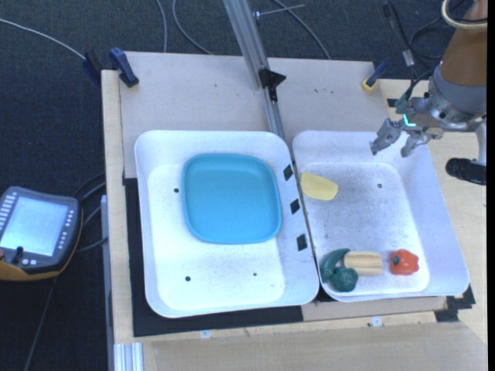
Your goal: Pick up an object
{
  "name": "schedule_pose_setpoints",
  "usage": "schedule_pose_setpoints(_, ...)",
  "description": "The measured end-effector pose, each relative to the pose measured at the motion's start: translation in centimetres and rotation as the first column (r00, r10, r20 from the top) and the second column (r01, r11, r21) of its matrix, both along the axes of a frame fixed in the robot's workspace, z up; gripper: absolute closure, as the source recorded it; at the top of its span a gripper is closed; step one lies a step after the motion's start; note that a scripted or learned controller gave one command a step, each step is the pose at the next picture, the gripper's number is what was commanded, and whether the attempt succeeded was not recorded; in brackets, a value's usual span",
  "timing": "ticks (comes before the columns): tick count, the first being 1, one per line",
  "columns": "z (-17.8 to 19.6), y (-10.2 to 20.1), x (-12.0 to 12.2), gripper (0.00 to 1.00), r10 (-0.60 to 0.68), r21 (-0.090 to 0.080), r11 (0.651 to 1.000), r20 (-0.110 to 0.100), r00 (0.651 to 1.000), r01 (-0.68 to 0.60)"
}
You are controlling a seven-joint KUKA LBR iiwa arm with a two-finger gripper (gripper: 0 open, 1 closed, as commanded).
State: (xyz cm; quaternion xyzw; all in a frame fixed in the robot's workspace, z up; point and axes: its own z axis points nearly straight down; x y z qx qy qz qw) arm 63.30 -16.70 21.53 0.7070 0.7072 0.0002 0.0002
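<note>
Pickable objects are all found in the shallow white right-hand bin (433, 207): a pale yellow, flattish toy piece (319, 186) lies against that bin's left wall near its far end, and along its near wall a dark green toy vegetable (339, 270), a tan cylindrical block (363, 263) touching it, and a small red toy tomato (403, 262) just beside the block are lined up. A square turquoise plastic plate (232, 198) is seen in the shallow white left-hand bin (155, 207), across the shared divider from the right-hand bin

Above the far right corner of the right-hand bin the two-finger gripper (396, 141) is held with its fingers spread apart and nothing between them, well apart from every object

Several failures can be foreseen. If a straight descent is made from this spot, only bare bin floor or the far rim would probably be met and the fingers would close on nothing. Should the crowded near-wall row be chosen, a finger is likely to land on a neighbour, and the tomato may be rolled away. The yellow piece, being low and tight to the wall, leaves little room for one finger and could be pushed or slip out
</note>
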Motion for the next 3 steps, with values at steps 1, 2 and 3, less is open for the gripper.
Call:
schedule_pose_setpoints(1,0.0,0.0,0.0,0.0,0.0,0.0,1.0,0.0,1.0,0.0)
schedule_pose_setpoints(2,-5.9,-0.7,0.1,0.0,0.0,0.001,1.0,-0.005,1.0,0.0)
schedule_pose_setpoints(3,-10.7,0.1,-0.4,0.0,0.0,0.001,1.0,-0.005,1.0,0.0)
